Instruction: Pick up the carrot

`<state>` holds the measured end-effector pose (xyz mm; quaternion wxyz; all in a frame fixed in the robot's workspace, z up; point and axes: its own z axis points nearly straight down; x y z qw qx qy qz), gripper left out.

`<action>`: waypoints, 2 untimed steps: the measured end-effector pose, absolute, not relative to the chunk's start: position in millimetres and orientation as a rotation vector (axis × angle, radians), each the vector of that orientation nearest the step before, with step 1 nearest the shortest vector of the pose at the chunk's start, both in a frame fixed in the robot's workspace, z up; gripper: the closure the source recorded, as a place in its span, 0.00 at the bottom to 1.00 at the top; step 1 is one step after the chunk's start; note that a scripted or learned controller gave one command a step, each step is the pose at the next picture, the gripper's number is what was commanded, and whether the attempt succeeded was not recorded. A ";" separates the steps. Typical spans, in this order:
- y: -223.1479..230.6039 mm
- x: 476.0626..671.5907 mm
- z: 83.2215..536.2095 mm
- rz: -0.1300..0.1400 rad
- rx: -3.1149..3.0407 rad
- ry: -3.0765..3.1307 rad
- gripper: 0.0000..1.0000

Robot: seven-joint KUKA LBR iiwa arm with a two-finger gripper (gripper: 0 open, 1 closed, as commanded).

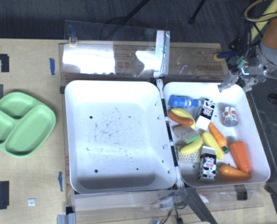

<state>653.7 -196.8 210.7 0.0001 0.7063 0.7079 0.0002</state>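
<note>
— Jaws? You cannot tell; gripper (227, 84) sits at the right white plastic bin's (259, 139) far rim.
— Carrot? Your slim orange carrot (217, 135) lies mid-bin, beside yellow corn (212, 144).

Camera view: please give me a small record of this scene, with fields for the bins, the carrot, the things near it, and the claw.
left bin: white, bare floor with faint marks
right bin: white, holds toy food in a pile
carrot: orange, lies near the right bin's right wall, not gripped
neighbours: corn, milk carton, can, blue bottle
claw: above the right bin's far right corner, apart from the carrot
green plate: on the bench, left of the bins
</note>
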 end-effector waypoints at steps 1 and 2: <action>-167.9 561.7 105.3 0.000 2.340 2.096 0.00; -169.3 542.6 86.6 0.005 2.158 2.280 0.00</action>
